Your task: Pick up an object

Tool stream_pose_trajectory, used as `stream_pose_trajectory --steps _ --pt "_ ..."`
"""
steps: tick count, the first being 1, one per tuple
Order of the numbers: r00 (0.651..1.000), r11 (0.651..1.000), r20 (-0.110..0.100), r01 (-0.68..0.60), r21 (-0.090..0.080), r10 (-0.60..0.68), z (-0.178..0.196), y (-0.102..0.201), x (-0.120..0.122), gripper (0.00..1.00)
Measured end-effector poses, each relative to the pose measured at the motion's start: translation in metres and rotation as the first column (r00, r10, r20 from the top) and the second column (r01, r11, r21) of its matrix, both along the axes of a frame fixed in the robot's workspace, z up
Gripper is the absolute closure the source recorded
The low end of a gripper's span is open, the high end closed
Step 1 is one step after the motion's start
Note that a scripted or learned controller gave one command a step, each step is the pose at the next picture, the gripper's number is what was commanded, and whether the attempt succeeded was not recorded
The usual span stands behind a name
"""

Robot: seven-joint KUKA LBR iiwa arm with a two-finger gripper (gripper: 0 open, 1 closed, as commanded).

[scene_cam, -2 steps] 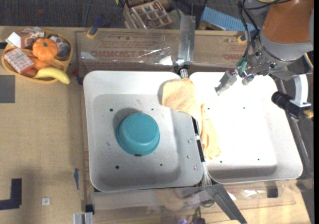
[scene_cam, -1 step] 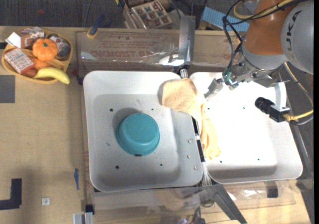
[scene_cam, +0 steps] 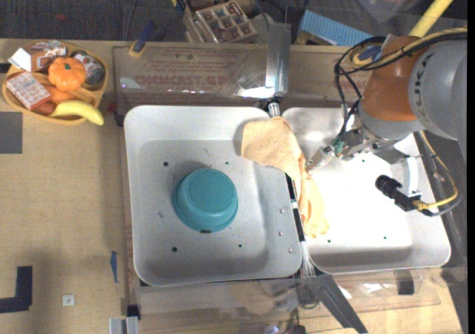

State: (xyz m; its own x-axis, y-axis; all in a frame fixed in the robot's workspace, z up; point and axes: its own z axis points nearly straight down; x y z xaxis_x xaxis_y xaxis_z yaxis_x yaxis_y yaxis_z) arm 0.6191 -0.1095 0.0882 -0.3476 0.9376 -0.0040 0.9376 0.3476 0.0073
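Because the gripper (scene_cam: 310,164) pinched the yellow cloth (scene_cam: 286,162), it draped across the wall between both bins (scene_cam: 148,251).

Beside the yellow cloth (scene_cam: 286,162), the fingertips of the gripper (scene_cam: 324,156) are too small and blurred to be made out. The arm (scene_cam: 434,84) is cut off at the right edge. The bin rims beneath the cloth are hidden.

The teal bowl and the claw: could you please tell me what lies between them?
In the camera view, the tan cloth lies between the teal bowl and the claw, draped over the ridge where the two white bins meet.
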Motion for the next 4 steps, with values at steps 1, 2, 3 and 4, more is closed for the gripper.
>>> stream_pose_trajectory --steps 1,2,3,4 --pt "0.992 0.992 -0.003 0.124 0.0 -0.124 -0.001 0.003 0.048 0.0" --pt "0.991 0.991 -0.003 -0.132 0.0 0.132 0.0 0.015 0.022 0.0" --pt "0.991 0.991 -0.003 -0.132 0.0 0.132 0.0 0.015 0.022 0.0" --pt "0.991 0.991 -0.003 -0.132 0.0 0.132 0.0 0.015 0.022 0.0"
